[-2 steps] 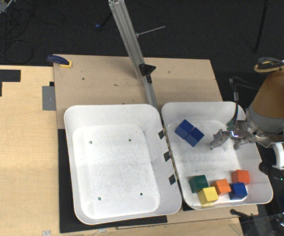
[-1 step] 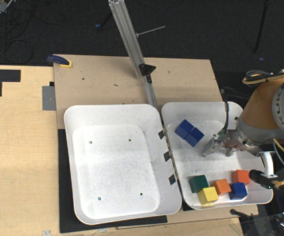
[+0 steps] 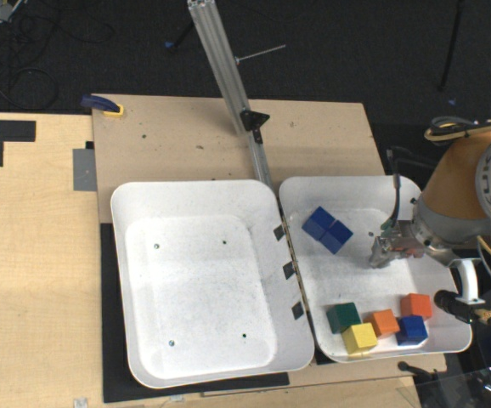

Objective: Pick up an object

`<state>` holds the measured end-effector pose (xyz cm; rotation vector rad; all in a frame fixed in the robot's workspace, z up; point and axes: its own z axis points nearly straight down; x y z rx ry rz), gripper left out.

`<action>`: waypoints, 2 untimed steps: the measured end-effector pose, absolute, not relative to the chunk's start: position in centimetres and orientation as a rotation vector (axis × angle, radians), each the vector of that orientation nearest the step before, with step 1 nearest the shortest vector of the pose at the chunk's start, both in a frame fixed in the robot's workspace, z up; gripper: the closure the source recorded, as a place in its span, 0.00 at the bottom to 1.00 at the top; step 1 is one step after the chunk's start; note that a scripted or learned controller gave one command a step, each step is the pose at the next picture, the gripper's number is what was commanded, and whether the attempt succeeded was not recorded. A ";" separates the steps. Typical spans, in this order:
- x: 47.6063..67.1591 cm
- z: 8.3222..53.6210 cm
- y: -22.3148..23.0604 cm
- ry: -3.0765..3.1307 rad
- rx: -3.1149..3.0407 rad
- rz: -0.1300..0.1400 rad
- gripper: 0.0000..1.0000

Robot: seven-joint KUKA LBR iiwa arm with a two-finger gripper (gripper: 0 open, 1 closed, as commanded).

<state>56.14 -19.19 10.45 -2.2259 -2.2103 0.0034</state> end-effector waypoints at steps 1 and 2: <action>56.4 16.3 -20.2 -2.214 -2.233 -0.002 1.00; 56.4 22.6 -20.4 -2.225 -2.224 -0.003 1.00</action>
